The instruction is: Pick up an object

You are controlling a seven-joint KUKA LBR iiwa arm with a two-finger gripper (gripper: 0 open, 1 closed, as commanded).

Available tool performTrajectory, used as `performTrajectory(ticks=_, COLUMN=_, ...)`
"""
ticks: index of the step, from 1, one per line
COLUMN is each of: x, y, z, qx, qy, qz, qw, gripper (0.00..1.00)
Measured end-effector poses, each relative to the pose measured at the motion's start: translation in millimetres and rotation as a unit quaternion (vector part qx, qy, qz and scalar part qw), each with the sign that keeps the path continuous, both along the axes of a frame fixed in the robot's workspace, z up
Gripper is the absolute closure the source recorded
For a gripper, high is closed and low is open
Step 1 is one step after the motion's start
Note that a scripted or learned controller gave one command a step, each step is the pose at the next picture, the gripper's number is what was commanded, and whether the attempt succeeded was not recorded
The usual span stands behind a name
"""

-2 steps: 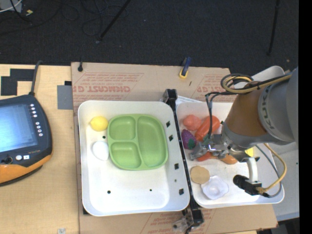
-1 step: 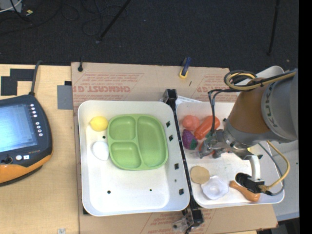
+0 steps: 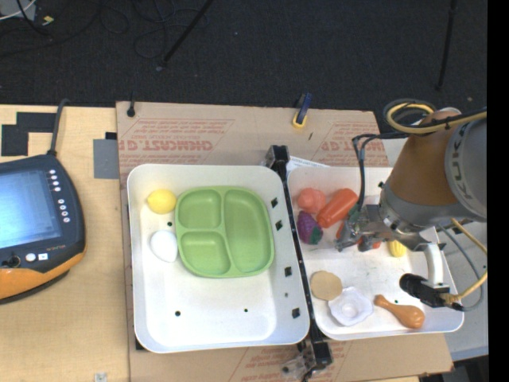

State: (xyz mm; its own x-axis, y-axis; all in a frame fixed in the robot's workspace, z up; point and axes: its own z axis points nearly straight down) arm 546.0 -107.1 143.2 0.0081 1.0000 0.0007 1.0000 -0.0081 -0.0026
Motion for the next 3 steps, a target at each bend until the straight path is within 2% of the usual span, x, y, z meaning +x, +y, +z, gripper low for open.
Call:
performTrajectory(ticks=1, x=6.0, y=1.4, z=59.7, qx=-0.0003, qy=-0.001, qz=0.004, qw=1.0000, gripper=1.00)
performTrajectory(ticks=2, x=6.2, y=0.1, z=85.5, qx=-0.0002, qy=-0.001, qz=0.004, qw=1.0000, gripper=1.00)
performTrajectory(ticks=3, x=-18.1, y=37.2, z=76.7, qx=0.0006, qy=0.002, qz=0.004, qw=1.0000, gripper=1.00)
